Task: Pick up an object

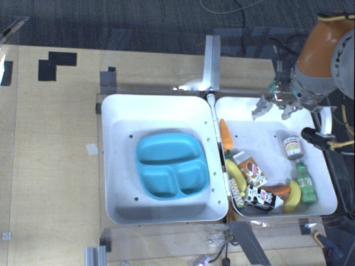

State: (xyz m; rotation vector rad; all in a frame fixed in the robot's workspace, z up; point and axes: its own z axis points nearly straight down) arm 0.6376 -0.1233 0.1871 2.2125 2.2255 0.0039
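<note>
My gripper [275, 110] hangs over the back of the right bin [260, 132], its two grey fingers spread apart with nothing between them. Below it in that bin lie an orange carrot [224, 134] against the left wall, a small white jar [292, 147], a green bottle [304, 184], two yellow bananas [235, 174] [293, 196], a printed snack packet [253, 174], a red-orange piece [275, 190] and a dark packet [259, 199]. All of them lie apart from the fingers.
The left bin [119, 165] holds a blue divided tray [171, 164]. A metal post [212, 62] stands behind the wall between the bins. The arm's orange band [324, 46] and grey wrist fill the upper right, with black cables by the right bin's edge.
</note>
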